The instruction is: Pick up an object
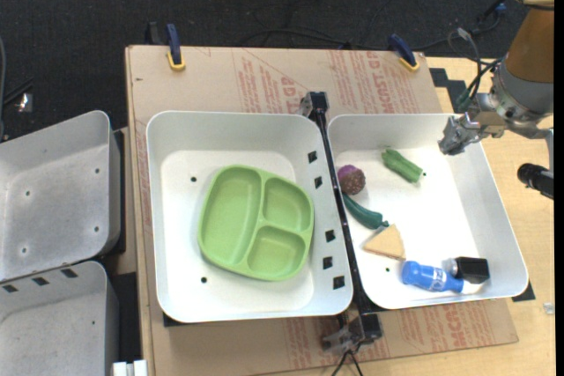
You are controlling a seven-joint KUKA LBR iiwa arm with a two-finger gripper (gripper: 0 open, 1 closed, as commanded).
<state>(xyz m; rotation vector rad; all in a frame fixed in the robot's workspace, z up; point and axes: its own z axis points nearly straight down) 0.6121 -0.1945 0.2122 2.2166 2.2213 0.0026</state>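
Cardboard-topped bench, two white bins: left bin [167, 145] with green tray [256, 223]; right bin [493, 216] with green block [402, 165], purple ball [352, 180], wedge [386, 241], blue bottle [432, 276]. Gripper [456, 136] over right bin's upper right rim, near block; finger state: cannot tell. Risk: rim strike on descent, or empty closure from offset to block.

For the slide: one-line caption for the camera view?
Tool hovers over right white bin's far edge; green divided plate in left white bin.
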